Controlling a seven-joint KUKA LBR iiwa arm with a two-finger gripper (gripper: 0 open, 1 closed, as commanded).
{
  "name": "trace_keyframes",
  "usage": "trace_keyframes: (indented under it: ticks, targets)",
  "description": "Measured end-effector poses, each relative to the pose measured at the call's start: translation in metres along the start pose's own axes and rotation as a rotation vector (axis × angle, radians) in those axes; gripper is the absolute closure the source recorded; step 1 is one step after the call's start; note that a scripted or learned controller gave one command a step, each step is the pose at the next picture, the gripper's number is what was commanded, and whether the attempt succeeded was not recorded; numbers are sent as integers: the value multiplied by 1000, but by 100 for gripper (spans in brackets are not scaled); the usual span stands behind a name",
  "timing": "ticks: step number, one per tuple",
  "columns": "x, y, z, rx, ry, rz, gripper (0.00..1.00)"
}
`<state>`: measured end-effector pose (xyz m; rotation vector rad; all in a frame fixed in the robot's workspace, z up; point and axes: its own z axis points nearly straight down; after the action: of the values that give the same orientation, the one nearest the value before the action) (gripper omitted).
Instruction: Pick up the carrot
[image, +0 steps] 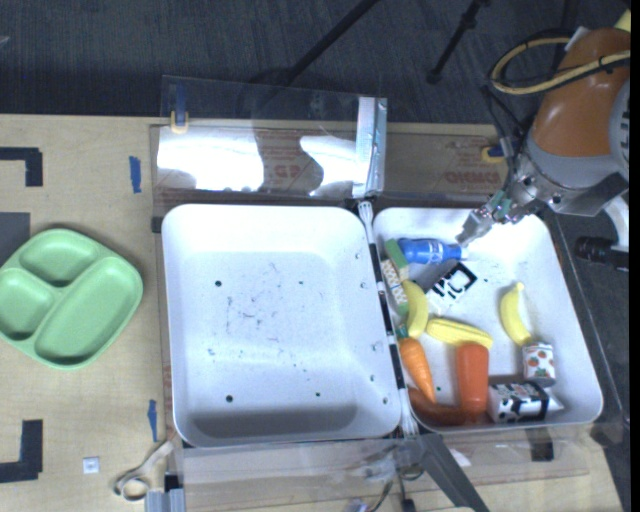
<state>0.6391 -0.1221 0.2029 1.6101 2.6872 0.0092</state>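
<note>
Carrot (417, 368) lies in the right bin (572, 330), against its left wall toward the front, its pointed end aimed at the bin's near corner and its broad top up beside a yellow banana (416, 310). Just to the right of the carrot stands an orange cylinder-shaped piece (473, 382), and a reddish item (440, 410) lies along the front wall under both. A second banana (459, 332) rests across the middle of the bin, touching the top of the orange piece, and a third banana (514, 314) lies apart toward the right wall. A blue bottle (428, 250) and a black-and-white card (453, 282) sit near the back of the bin. A small spotted cube (538, 362) and a black-and-white can (519, 402) occupy the front right corner.

The gripper (476, 226) hangs over the back of the right bin, just beside the blue bottle's end and well apart from the carrot; whether it is open or closed cannot be told at this size, and nothing shows in its grasp. The left bin (200, 240) sits beside the right one, and a green divided plate (68, 297) rests on the bench to its left.
</note>
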Motion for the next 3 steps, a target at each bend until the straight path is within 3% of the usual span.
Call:
trace_keyframes:
  ticks: [1,3]
  targets:
    - [35,-41,-4,7,5,-141,100]
    - [32,-39,-25,-3,-1,-137,100]
